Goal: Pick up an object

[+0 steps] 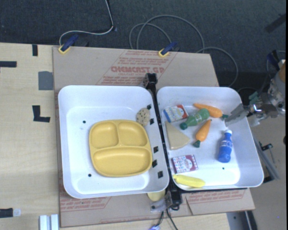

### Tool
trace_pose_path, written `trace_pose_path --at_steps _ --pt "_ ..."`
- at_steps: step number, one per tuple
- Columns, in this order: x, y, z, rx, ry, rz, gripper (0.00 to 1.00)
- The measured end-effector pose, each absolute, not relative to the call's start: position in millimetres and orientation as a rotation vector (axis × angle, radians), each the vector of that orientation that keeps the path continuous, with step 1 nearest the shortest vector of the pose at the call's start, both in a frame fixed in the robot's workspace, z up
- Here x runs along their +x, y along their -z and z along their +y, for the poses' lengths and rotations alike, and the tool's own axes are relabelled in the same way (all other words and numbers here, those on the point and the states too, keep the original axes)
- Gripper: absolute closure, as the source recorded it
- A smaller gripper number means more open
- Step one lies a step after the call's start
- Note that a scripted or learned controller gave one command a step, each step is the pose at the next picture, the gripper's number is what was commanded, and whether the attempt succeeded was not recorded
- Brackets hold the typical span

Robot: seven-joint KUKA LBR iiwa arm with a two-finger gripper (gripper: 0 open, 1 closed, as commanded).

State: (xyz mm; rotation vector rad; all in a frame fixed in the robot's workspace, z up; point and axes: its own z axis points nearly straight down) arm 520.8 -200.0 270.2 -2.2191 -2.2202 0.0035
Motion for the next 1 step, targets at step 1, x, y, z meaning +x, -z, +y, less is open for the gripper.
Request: trace_pose_path --at_steps 1 --pt "584.4 -125.3 -187.1 -2.209 -0.01 -2.216 0.0"
